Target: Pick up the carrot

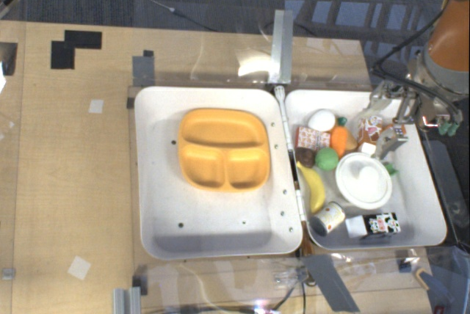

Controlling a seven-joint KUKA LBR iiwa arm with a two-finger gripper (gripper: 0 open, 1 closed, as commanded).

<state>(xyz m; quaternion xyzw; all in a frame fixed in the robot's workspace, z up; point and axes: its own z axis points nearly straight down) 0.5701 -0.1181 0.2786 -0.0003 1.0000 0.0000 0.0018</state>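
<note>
carrot hemmed in, gripper off to its right

bins sit side by side: left bin (158, 224) bears a yellow tray (224, 149), right bin (429, 221) is crowded. gripper (393, 130) hangs over its upper right, fingers apart and empty. carrot (339, 139) lies well left of it, touching the egg (322, 120), just beside the green ball (327, 158) and bowl (363, 180). risk: closing fingers could catch a neighbour or nudge the carrot aside.

Carrot (338, 140) (orange) lies near the tool (387, 130).
</note>
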